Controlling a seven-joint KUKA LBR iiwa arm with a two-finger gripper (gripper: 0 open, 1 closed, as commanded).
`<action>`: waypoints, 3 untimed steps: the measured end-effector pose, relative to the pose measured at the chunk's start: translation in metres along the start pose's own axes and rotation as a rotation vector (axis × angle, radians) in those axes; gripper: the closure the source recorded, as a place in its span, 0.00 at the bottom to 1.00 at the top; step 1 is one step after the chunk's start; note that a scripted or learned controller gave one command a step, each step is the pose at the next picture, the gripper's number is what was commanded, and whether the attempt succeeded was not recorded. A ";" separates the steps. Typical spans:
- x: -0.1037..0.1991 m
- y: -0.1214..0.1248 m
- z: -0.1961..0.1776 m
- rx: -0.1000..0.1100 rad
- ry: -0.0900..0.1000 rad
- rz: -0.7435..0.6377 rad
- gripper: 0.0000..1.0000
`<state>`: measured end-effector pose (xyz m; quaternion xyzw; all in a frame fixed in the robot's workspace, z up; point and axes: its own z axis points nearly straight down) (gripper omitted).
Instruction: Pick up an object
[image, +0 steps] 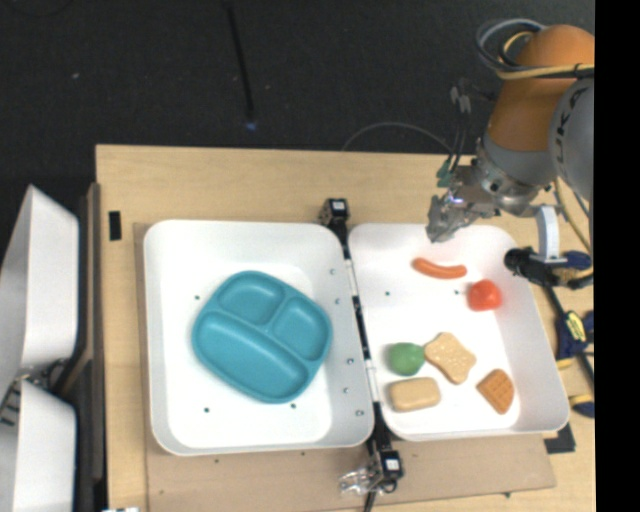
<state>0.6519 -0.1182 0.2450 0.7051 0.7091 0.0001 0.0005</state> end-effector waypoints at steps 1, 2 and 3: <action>0.059 0.004 -0.008 -0.001 0.002 -0.002 1.00; 0.106 0.014 0.002 -0.001 0.000 0.000 1.00; 0.160 0.024 0.007 -0.001 0.001 -0.001 1.00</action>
